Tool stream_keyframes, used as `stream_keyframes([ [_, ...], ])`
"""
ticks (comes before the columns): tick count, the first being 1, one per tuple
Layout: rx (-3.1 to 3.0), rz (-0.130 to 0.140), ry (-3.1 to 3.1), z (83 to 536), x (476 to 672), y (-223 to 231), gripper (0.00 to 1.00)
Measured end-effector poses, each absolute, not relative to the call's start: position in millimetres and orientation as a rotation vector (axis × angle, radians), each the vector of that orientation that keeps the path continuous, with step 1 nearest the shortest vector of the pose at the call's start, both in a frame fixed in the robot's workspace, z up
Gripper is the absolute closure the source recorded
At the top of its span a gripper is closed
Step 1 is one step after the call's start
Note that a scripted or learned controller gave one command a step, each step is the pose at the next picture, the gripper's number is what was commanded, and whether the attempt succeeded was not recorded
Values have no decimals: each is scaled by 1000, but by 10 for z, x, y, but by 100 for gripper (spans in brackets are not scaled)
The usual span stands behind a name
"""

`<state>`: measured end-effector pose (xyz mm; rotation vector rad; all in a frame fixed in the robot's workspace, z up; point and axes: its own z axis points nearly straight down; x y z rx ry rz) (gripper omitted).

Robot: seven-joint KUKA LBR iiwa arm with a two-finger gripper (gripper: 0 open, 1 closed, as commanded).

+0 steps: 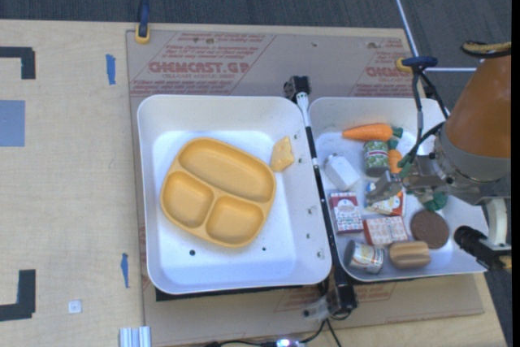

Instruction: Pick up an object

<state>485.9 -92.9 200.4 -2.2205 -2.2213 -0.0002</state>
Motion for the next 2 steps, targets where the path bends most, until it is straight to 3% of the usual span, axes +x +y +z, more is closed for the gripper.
stream_keyframes([
  [1, -2230, -12, -2227, 991, 5070, -1016, 0],
  [2, -2236, -15, -2232, 1101, 5087, -1028, 100],
])
